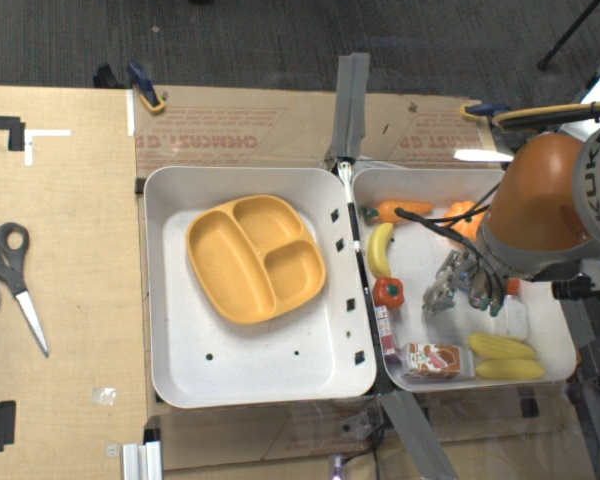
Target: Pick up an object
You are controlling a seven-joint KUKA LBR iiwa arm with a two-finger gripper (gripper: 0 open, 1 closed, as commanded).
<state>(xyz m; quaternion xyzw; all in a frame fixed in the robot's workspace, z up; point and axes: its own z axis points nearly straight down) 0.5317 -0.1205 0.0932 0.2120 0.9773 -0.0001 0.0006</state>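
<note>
Counter (60,308), tan board surface, taken left to right with the right bin (545,388) as landmark. Far left of the right bin, on the bare counter: one pair of scissors (18,278), grey handles, blades pointing toward the near edge. Between scissors and right bin: left bin (170,368), white, shallow, touching the right bin along their shared wall; it carries one yellow divided plate (257,258), three compartments, lying flat. Behind both bins: brown cardboard (220,133) with red printed lettering, seen upside down and not clearly readable. Inside the right bin, along its left wall: one banana (379,249), one small red tomato (387,291) just below it, and a slim labelled item against the wall, writing too small to read. At the right bin's far wall: one carrot (402,209) and an orange item (462,213), partly hidden by the arm. At its near wall: one small carton (435,360), red and white label, text illegible; just right of it, two yellow corn-like pieces (505,356) lying side by side. Pincer (458,283), on the grey arm with orange band (540,203), low over the middle of the right bin, near the tomato and above the carton; whether its parts are spread or pressed together cannot be told, and nothing is seen gripped.
</note>
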